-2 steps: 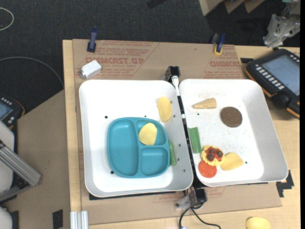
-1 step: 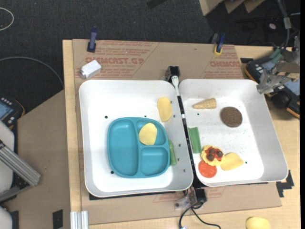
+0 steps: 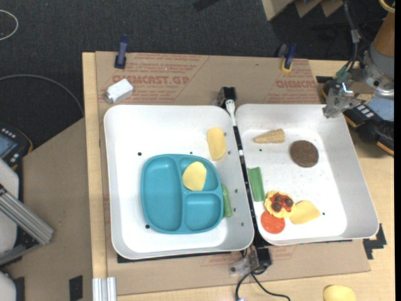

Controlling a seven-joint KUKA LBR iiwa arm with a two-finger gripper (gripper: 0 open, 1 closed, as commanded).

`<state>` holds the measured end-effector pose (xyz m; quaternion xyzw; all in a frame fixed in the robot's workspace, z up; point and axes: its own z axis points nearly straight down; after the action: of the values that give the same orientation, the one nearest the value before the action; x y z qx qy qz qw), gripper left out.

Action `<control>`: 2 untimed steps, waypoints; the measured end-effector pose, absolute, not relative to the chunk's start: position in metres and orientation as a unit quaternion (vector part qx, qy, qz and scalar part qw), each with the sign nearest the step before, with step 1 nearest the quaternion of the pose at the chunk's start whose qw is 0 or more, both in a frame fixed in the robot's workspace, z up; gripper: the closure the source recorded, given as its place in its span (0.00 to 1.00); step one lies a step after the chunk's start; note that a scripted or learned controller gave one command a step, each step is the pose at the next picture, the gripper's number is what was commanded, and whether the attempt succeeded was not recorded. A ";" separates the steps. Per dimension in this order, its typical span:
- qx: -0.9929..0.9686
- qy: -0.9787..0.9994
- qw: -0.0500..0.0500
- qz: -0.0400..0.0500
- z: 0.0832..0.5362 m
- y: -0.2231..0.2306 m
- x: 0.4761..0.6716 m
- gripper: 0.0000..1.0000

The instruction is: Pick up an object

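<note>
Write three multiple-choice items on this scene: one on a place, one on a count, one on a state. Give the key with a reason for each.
1. Where is the brown disc?
A. right bin
B. left bin
C. on the blue tray

2. How many compartments of the blue tray hold food?
A. none
B. one
C. three

3. Where is the gripper relative to the food?
A. pressed on the cone
B. lifting the green stick
C. at the right bin's far corner, touching no food

Key:
1 A, the disc lies in the right bin, near the cone.
2 B, one yellow piece sits in the tray's top right compartment.
3 C, it sits at that corner, apart from every item.
</note>
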<state>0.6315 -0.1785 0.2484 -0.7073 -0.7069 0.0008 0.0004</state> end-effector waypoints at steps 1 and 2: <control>-0.707 -0.707 0.000 0.001 0.092 -0.226 0.666 1.00; -0.706 -0.708 -0.008 -0.005 0.270 -0.190 0.669 1.00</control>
<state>0.6694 -0.1903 0.2701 -0.7057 -0.7085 -0.0047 -0.0079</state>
